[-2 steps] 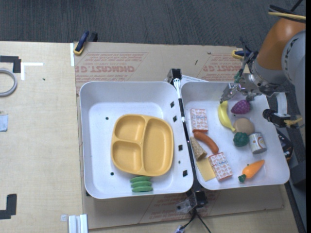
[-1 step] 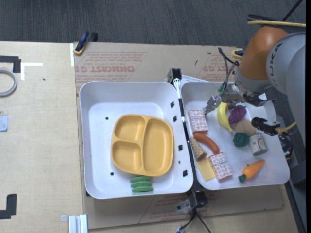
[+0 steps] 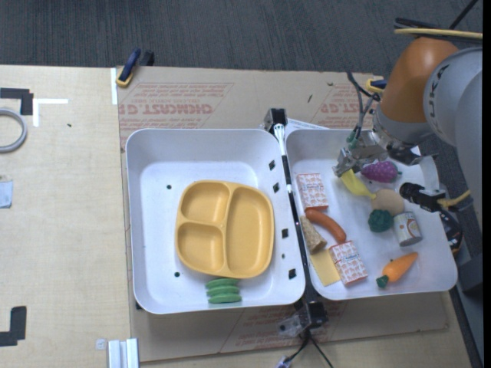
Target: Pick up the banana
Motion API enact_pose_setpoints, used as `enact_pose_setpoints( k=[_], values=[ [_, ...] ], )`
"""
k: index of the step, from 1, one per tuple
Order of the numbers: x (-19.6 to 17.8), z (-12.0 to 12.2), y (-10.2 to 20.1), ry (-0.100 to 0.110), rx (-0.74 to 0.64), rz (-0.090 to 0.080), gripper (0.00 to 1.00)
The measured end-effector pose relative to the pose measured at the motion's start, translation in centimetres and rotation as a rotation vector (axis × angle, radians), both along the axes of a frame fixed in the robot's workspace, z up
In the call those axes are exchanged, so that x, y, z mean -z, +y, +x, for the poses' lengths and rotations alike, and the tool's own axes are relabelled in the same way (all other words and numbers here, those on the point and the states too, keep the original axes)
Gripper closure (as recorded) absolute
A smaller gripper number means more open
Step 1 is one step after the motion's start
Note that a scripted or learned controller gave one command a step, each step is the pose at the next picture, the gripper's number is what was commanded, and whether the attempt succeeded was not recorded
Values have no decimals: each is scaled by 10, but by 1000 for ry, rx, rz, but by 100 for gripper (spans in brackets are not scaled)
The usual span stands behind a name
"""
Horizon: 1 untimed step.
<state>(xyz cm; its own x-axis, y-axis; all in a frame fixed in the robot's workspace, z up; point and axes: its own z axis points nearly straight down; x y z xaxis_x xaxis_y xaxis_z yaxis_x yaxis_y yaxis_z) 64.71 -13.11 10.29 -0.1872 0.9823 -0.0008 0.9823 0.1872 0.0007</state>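
Note:
The banana (image 3: 355, 183) is a small yellow piece lying in the right bin (image 3: 433, 282), near its far middle, beside a purple bunch of grapes (image 3: 380, 172). My gripper (image 3: 349, 162) hangs at the end of the grey arm with the orange band, right over the banana's far end and very close to it. The gripper's body hides where its tips meet the banana, so contact is unclear.
Around the banana lie a red-and-white box (image 3: 312, 190), a sausage (image 3: 331, 225), a beige potato (image 3: 389, 201), green broccoli (image 3: 380, 221), a can (image 3: 407, 228) and a carrot (image 3: 399, 267). The left bin (image 3: 146, 205) holds a yellow divided plate (image 3: 226, 228) and a green pod (image 3: 223, 290).

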Motion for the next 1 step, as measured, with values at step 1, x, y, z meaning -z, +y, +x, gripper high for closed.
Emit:
enact_pose_setpoints(
  k=[1],
  values=[
    [-89,-23,59,0,494,0,100]
  ],
)
